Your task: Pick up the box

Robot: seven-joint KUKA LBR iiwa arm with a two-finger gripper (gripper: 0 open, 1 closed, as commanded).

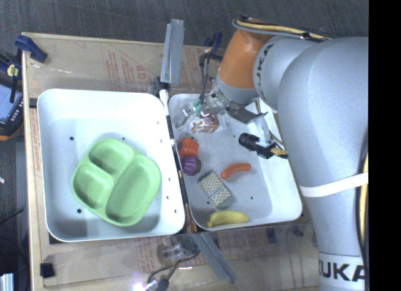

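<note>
Camera view, from above at a slant:
Surface (94,64): brown board, printed lettering, carried two shallow white bins side by side.
Left bin (56,108): held a green divided plate (116,182), three compartments, lying low-centre in the bin.
Right bin (276,195): held all the small items.
Box (215,189): small, flat, patterned top w/ fine checks; lay at a tilt on the bin floor, roughly centre-low; apart from the fingers, nothing touching it that could be seen.
Sausage (235,170): orange-red, just up-right of the box, not touching.
Banana (228,218): yellow, near the bin's lower wall, below the box.
Red item (188,147): roundish, by the bin's left wall.
Purple item (190,165): roundish, directly below the red one, touching or nearly so.
Crinkly packet (203,123): silvery w/ brown print, upper-left corner of the right bin.
Black cylinder (255,144): short, dark, right part of the bin; could not tell if loose or part of the rig.
Arm (319,126): grey, orange band above wrist, reached in from the right, covered the bin's right side.
Gripper (205,109): over the upper-left corner of the right bin, at the packet; well apart from the box.
Fingers: state could not be told, hidden by wrist and clutter.
</note>
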